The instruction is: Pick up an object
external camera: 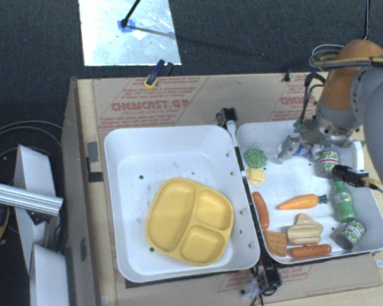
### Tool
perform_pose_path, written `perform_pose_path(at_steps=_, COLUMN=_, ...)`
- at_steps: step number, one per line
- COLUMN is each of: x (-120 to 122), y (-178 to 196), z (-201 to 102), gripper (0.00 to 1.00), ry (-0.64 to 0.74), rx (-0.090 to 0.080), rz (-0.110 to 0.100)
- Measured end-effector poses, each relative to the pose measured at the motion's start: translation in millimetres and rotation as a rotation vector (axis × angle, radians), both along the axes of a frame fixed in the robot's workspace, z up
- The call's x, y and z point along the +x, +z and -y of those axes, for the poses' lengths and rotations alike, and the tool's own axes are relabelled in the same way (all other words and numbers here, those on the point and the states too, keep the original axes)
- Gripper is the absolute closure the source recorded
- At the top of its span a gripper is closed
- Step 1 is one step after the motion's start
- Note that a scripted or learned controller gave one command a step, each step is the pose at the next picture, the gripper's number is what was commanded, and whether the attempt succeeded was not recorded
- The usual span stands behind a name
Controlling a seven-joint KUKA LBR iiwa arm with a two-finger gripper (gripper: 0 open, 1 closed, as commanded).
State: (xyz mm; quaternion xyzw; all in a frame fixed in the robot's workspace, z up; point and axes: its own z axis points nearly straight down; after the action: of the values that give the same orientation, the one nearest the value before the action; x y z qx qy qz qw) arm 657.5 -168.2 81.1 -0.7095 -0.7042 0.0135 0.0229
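Here the gripper (289, 147) hangs low over the far end of the right bin (380, 231), close to the far wall; it is small and blurred, so whether it is apart or together I cannot tell, and nothing can be seen held in it. Just left of it lies a green broccoli (255, 157), with a small yellow piece (256, 174) on its near side; both sit against the divider between the bins. Nearer the camera a carrot (302, 202) lies with its long axis running left to right, leafy end to the right; it is well apart from the gripper. In my judgement the broccoli is the closest pick, a short shift left. The left bin (125, 186) holds a yellow tray (189, 220).
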Motion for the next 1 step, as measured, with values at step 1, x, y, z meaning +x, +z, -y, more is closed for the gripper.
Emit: perform_pose_path(at_steps=1, x=0.2, y=-0.9, z=38.2, gripper=0.00, ry=0.008, rx=-0.007, rz=0.027)
